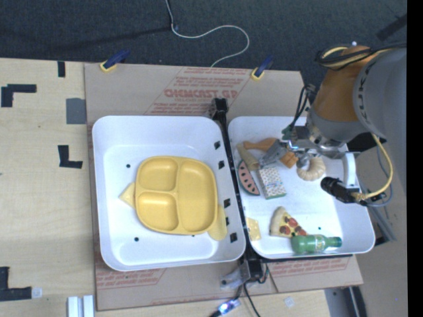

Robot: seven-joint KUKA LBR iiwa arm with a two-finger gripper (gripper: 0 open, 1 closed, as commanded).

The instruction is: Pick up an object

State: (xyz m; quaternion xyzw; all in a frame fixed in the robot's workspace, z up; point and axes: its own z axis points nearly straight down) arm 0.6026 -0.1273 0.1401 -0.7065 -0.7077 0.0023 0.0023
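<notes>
Under the arm [344,104] — gripper [291,149] over right bin [357,233], fingers indistinct.

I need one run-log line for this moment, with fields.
arm: over right bin | gripper: low among toys, near grater | held: nothing seen | left bin: yellow plate

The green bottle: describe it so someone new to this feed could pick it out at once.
Take the right-hand white bin, the one the grey arm reaches over. Follow its near wall to the corner closest to the camera; there a small green plastic bottle lies on its side, just below a toy pizza slice. It is the one solid green item in that bin, and it sits apart from the gripper.
</notes>
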